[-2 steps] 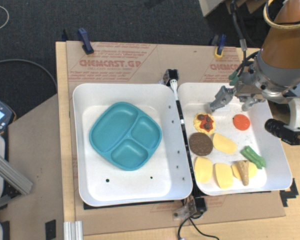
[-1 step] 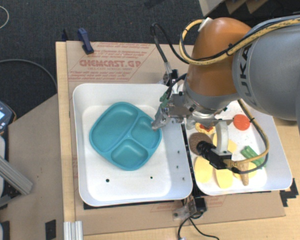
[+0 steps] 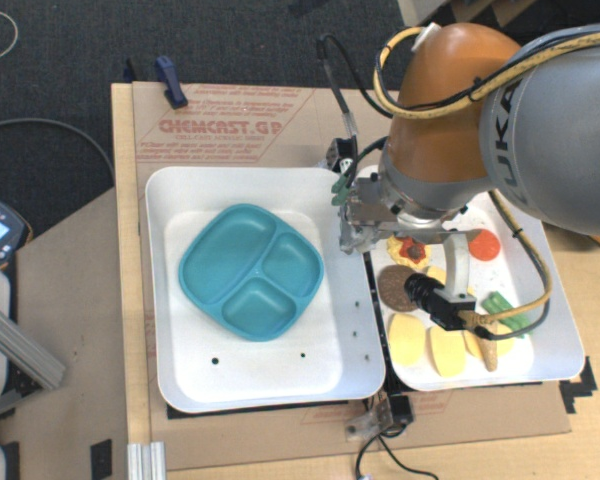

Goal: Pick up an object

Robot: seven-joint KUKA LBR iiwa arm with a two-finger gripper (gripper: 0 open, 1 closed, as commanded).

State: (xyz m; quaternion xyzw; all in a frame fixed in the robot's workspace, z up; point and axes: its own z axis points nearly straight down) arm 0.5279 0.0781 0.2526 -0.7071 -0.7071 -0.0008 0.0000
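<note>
— Where is the gripper (image 3: 412,236)?
— Low over the right bin (image 3: 560,353), above toy food (image 3: 427,345); its grip cannot be told.
— The left bin (image 3: 170,203)?
— It holds a teal plate (image 3: 250,270).

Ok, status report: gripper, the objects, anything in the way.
Gripper low over right bin, nothing seen held. Toy food pieces loose in that bin. Teal divided plate alone in left bin, clear of arm.
</note>
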